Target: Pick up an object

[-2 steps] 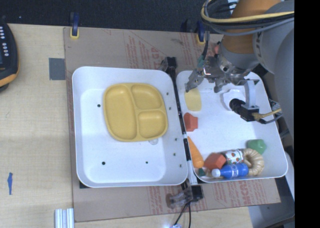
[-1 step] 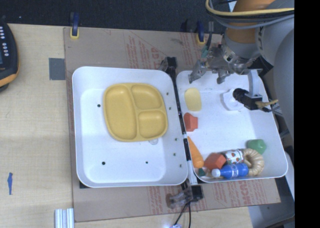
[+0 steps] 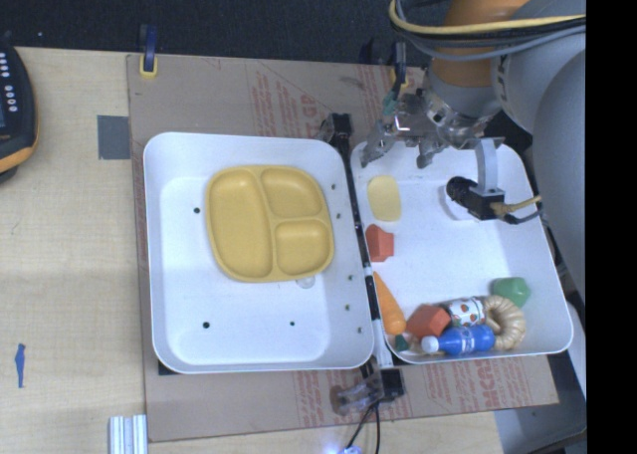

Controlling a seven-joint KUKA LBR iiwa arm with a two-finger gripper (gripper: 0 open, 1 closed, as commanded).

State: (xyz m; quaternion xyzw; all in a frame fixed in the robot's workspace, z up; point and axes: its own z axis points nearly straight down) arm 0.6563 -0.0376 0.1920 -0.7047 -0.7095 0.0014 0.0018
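I am hanging my fingers point(image 3: 401, 151) over the far end of the right bin point(image 3: 523, 243), close to the wall where it is meeting the left bin point(image 3: 179, 273). I am holding them spread well apart, and I am gripping nothing between them.

A pale yellow block point(image 3: 384, 197) is lying just below my fingers in the view, near that shared wall and apart from both tips. Further down the same wall an orange-red block point(image 3: 379, 242) is resting, and toward the near end a carrot point(image 3: 389, 308) is lying along the wall.

The other things are crowding the near end of the right bin. A red block point(image 3: 428, 320) is sitting just beside the carrot. A blue bottle point(image 3: 463, 343) is lying on its side by the near wall, with a small red-and-white can point(image 3: 466, 312) next to it. A tan braided ring point(image 3: 508, 325) is lying against them, and a green piece point(image 3: 511, 290) is sitting near the right wall.

In the left bin a yellow divided plate point(image 3: 269, 221) is lying flat. Both bins are resting on a cardboard sheet point(image 3: 249, 94) on the table point(image 3: 60, 243).
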